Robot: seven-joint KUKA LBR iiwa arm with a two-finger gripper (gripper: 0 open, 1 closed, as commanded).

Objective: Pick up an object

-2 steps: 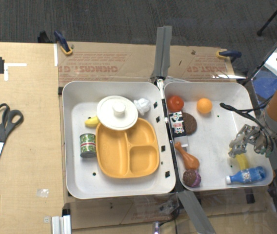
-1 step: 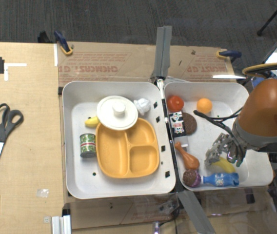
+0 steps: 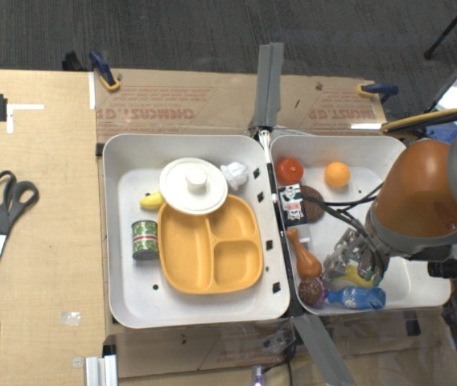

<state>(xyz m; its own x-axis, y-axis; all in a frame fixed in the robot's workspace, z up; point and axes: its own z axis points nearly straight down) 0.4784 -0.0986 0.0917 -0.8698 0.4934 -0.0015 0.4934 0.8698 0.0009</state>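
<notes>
Cardboard [image 3: 172, 107] lines the counter [image 3: 43, 296] under two white bins, and the action sits at the near end of the right bin [image 3: 349, 140]. The fingers [image 3: 356, 264] are low over a cluster of items there, but their metal parts merge with the clutter beneath, so it cannot be told how far apart they are or whether anything is between them. Just beneath them lies a small yellow object [image 3: 363, 277], touching or nearly touching a crumpled blue item [image 3: 357, 298]. A dark round fruit [image 3: 310, 290] and an orange-brown gourd shape [image 3: 303, 257] lie just beside, on the side towards the left bin. The step looks like the descent onto a target, probably the yellow object. The next move calls for closing squarely on one item without snagging its neighbours, then lifting straight up. Farther up the bin sit a red tomato [image 3: 290, 170] and an orange ball [image 3: 337, 174]. The left bin [image 3: 116, 215] holds a yellow divided tray [image 3: 211, 252], a white lid [image 3: 194, 186] and a green can [image 3: 144, 240]. Scissors [image 3: 7, 207] lie on the bare wood well apart, and dark carpet [image 3: 212, 14] lies beyond.
</notes>
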